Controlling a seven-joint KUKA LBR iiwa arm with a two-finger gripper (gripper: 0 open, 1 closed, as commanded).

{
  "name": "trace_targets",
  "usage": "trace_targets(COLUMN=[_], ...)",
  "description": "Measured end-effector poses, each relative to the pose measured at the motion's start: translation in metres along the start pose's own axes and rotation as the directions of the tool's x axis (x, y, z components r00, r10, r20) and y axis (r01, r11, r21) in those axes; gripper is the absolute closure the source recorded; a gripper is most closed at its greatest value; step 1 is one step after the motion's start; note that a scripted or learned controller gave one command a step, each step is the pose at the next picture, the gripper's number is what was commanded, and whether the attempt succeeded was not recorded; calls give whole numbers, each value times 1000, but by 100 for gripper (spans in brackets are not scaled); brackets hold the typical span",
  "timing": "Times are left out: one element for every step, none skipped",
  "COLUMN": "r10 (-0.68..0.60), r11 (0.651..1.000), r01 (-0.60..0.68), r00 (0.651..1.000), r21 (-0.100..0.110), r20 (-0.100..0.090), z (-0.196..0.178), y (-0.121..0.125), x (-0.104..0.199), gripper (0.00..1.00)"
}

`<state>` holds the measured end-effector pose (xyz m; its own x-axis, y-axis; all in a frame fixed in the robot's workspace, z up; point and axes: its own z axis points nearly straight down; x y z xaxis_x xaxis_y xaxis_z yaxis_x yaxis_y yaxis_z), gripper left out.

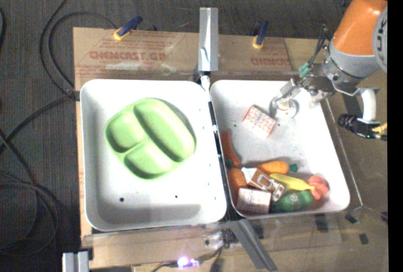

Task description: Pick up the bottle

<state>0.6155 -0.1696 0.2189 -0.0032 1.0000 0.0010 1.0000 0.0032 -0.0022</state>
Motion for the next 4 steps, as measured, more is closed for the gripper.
trace_targets(r10=[-93,224,276,565], r11=[996,974,961,825], r01=[93,-224,-276,-565], r00=[996,974,961,825], r21=[-16,-2,-1,-2], r20=[5,6,6,4], z=[117,-9,126,56], y=[16,53,53,52], x=[-11,-26,-7,-28], gripper=[0,0,0,0])
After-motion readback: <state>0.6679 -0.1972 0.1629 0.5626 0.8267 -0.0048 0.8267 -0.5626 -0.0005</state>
